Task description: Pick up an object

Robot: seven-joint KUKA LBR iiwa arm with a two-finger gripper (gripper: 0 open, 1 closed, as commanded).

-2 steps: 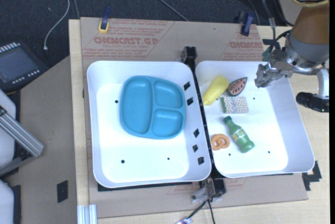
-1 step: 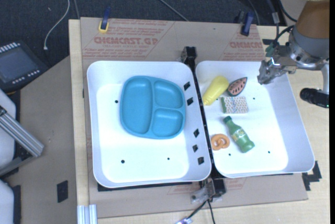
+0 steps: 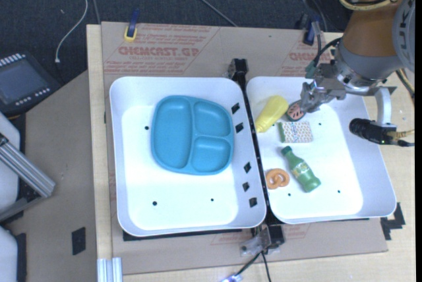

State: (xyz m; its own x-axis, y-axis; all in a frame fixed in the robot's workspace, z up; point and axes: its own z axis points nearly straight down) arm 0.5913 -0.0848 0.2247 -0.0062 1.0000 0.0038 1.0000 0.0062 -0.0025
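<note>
Two shallow white bins sit side by side on a brown board covering the surface (image 3: 198, 43). Red printing on the board reads roughly "GIEMCAST GP", and a fainter, smaller repeat of red print sits near the right bin; neither is fully legible. The left bin (image 3: 132, 188) holds a blue divided plate (image 3: 191, 134) with three compartments. The right bin (image 3: 349, 188) holds a yellow banana-shaped toy (image 3: 271, 112), a small speckled white block (image 3: 296, 133) just below it, a green bottle (image 3: 301, 169) lying tilted, and a small orange ring-shaped item (image 3: 277, 178) just left of the bottle. The grey and orange arm reaches in from the right, its hand (image 3: 310, 99) low over the right bin's upper part. A small round pinkish object (image 3: 296, 111) sits at its tip; whether the hand is apart or together cannot be told.
</note>
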